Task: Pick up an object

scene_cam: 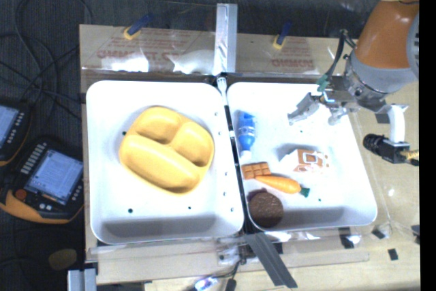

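— What's lying in the two bins?

— The left bin [102,215] has one big yellow loaf-shaped thing [167,148] taking up most of its floor. The right bin [361,204] holds the small stuff: a blue and white bottle [244,131] lying along the wall next to the divider, a brown waffle-like bar [255,170] just below it, a carrot [281,183] touching that bar, a dark brown round thing [265,207] in the near corner, and a white packet with orange print [310,160] out toward the middle.

— Anything in the way of the jaws [320,107]?

— Not right beneath them. They hang over the far part of the right bin, over bare white floor, with the packet nearest and apart from them.

— Can you read any labels?

— No. The packet's orange marks are too small, and the red lettering on the plastic sheet [136,51] behind the bins is blurred.

— And the arm [385,44]?

— It comes in from the right, orange band high over the counter [320,266], wrist tipped down toward the bin. The jaws stand spread wide, with nothing between them.

— Around the counter?

— Black cables [41,31] and a handheld controller with a lit screen [48,180] on the floor at left.
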